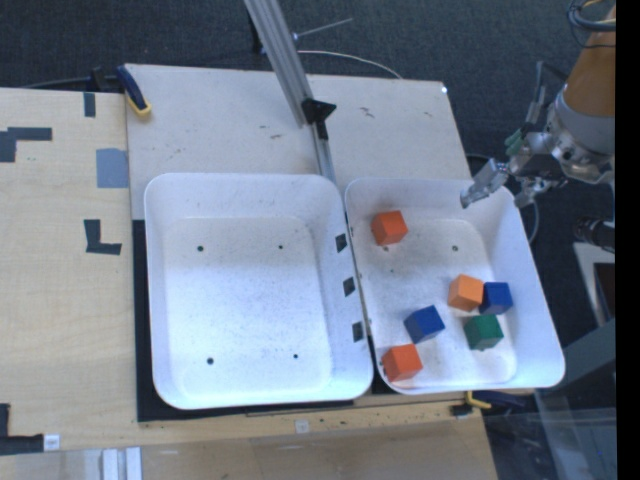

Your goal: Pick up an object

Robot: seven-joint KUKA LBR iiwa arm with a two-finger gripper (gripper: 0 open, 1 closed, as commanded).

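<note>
Orange cube [402,362] lies low in right bin [530,298]; hand [492,185] hovers above rim, fingers spread, gripping nothing.

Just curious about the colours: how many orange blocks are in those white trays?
3, all in the right bin: one orange block near its far left, one touching a blue block, one at the near left corner. None looks hidden.

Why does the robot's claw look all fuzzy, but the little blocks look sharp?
In the camera view, the gripper is smeared, likely motion blur; the blocks, like the orange cube, look crisp with soft shadows in the right bin.
</note>
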